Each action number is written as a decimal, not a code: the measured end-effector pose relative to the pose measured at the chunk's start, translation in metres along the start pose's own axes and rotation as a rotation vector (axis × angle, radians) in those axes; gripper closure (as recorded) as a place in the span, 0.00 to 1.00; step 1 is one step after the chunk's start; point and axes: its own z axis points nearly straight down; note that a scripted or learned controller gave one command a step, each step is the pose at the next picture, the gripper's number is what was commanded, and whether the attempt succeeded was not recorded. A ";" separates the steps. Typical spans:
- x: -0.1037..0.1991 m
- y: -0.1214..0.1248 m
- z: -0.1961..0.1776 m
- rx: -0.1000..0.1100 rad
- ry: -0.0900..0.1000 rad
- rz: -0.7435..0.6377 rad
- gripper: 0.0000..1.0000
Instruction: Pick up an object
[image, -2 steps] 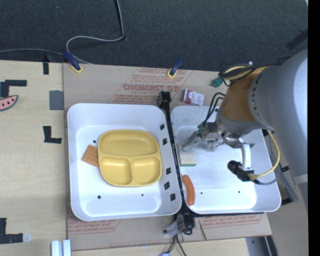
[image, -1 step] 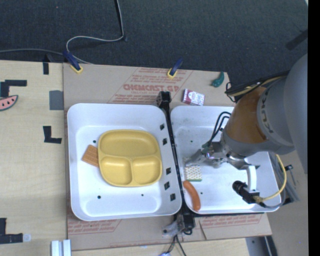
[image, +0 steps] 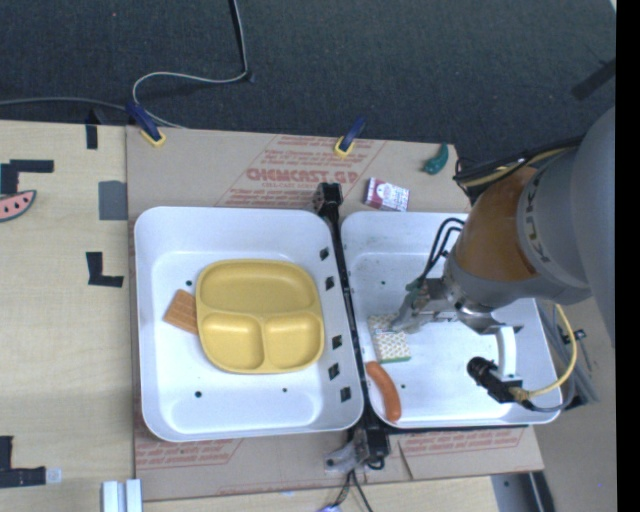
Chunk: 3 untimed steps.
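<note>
In the right bin (image: 440, 405) lie a small pale patterned packet (image: 390, 342) near the left wall and an orange sausage-shaped toy (image: 384, 390) at the front left corner. My gripper (image: 404, 316) reaches down from the right, its tips right at the packet's upper edge. The arm's grey body and orange band cover much of the bin's right half. A yellow divided plate (image: 261, 314) rests in the left bin (image: 170, 400), with a brown flat piece (image: 181, 311) tucked under its left rim.
A small dark-red packet (image: 385, 194) lies on the cardboard behind the right bin. Black cable and a black fitting (image: 490, 378) hang in the right bin's front right. Clips and cables line the divider between the bins.
</note>
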 end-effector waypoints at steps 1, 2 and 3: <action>0.000 -0.001 0.001 0.004 0.001 0.000 0.00; 0.006 0.069 0.016 0.011 -0.005 0.000 0.00; 0.005 0.069 0.006 0.012 -0.007 0.000 1.00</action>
